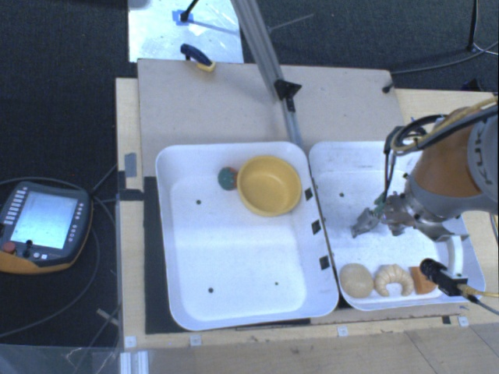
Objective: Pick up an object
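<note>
A yellow bowl (269,185) sits upright at upper centre beside a green ball (227,178); a cream bun (356,280), a croissant (394,279) and an orange block (422,281) lie at lower right.

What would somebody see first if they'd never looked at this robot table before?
Probably the yellow bowl at the top of the left bin, with a small dark green ball touching its left side. Next, the grey and orange arm over the right bin, its end effector low above the floor there. Along that bin's bottom edge sit a pale round bun and a croissant.

Yellow bowl (269,185) — white bins (234,302)
</note>
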Robot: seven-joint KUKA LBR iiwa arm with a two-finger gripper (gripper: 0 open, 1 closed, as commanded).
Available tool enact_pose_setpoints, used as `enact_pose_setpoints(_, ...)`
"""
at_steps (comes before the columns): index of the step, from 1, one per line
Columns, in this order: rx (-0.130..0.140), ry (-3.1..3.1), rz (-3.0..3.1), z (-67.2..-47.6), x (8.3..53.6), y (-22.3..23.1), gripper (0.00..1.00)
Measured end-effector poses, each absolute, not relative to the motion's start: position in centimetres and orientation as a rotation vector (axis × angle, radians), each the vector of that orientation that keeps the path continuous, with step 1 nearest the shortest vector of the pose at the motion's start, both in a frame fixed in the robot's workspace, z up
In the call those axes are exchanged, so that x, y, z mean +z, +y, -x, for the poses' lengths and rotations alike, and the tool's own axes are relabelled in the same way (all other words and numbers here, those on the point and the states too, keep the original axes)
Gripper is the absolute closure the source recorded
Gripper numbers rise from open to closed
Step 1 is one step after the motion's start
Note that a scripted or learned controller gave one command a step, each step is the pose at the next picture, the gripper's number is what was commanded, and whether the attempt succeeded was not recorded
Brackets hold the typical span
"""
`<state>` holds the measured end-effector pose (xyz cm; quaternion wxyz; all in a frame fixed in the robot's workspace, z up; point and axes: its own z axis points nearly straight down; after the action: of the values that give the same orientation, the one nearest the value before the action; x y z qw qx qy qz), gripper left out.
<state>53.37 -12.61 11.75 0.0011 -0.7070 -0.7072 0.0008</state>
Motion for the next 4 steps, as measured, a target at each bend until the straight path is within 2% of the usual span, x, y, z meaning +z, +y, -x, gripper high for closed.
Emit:
enact_pose_setpoints(1, -0.001, -2.222, 2.222, -53.5, 13.0, -12.7, 1.00)
enact_pose_setpoints(3, -0.005, -2.226, 2.224, -53.1, 24.0, -13.3, 1.00)
enact_pose_setpoints(4, -0.002, -2.226, 2.216, -54.8, 23.1, -8.8, 1.00)
